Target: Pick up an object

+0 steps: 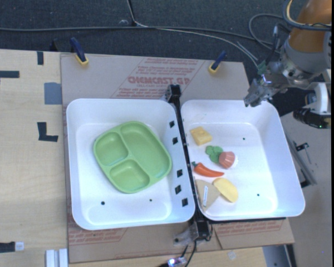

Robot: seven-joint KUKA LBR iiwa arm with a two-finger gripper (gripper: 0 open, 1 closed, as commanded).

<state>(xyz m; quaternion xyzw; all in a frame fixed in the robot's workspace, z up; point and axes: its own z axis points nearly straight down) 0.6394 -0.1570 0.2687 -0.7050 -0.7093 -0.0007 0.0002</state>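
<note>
The candidate objects lie in the right bin [278,166], grouped toward its left wall. From far to near: a yellow block [200,136], a green-leafed radish-like toy [222,157], an orange carrot [207,172], a yellow lemon-shaped piece [226,189], and a tan wedge [207,195].

Spacing is the main risk. The lemon-shaped piece touches the wedge, and the carrot lies just beside both and near the radish toy. A descent on any of these could trap two objects at once, or push a neighbour aside so the target slips out. The yellow block stands apart from the rest and is judged the safest target.

The wedge and carrot lie close to the divider between the bins; a descent there could strike the bin wall.

The left bin [80,149] holds a green compartment tray [132,156]. It is not near the group.

The gripper [255,96] hangs over the far right corner of the right bin, well apart from every object. Nothing is seen between its fingers; whether they are spread or closed cannot be told from this angle. If closed on arrival, the fingers would press on the object rather than straddle it.
</note>
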